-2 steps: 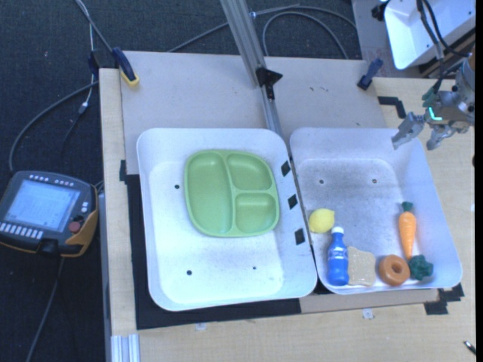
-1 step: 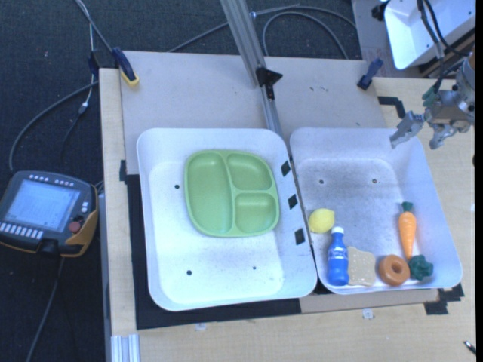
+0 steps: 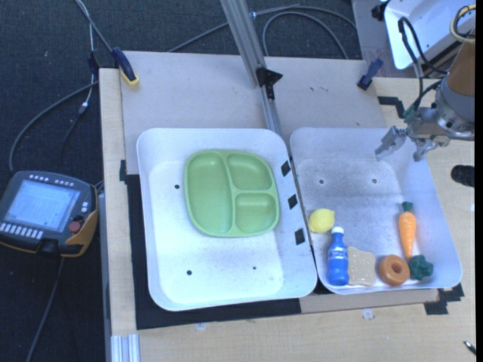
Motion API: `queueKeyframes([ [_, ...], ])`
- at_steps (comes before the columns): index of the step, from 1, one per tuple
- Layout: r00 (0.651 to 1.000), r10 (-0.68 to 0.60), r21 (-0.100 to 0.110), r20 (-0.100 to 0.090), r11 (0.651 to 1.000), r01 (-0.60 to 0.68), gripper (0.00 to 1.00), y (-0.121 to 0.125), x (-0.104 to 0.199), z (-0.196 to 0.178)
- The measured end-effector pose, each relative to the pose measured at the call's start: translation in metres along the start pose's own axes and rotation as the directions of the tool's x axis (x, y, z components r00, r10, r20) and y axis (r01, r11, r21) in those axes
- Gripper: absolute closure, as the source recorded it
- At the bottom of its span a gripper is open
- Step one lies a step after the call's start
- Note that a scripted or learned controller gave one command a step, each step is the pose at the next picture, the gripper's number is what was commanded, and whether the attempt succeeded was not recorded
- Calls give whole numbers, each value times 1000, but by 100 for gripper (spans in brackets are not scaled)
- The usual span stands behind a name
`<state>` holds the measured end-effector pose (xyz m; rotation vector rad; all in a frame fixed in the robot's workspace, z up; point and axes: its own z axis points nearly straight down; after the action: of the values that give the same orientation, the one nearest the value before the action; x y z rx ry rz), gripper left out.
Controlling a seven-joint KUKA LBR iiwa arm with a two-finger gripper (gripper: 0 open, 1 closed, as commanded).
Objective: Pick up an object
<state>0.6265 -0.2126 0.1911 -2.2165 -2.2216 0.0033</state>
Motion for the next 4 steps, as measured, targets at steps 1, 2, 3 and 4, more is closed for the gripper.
queueKeyframes([
  [1,1000,2,1,-1,1000,-2,0,-10,-2,49],
  [2,1000,2,0,-1,1000,-2,0,-10,-1,101],
  [3,1000,1,-6,1,1000,-1,100,-8,-1,87],
  [4,1000,1,-12,4,1000,-1,100,-5,-1,21],
])
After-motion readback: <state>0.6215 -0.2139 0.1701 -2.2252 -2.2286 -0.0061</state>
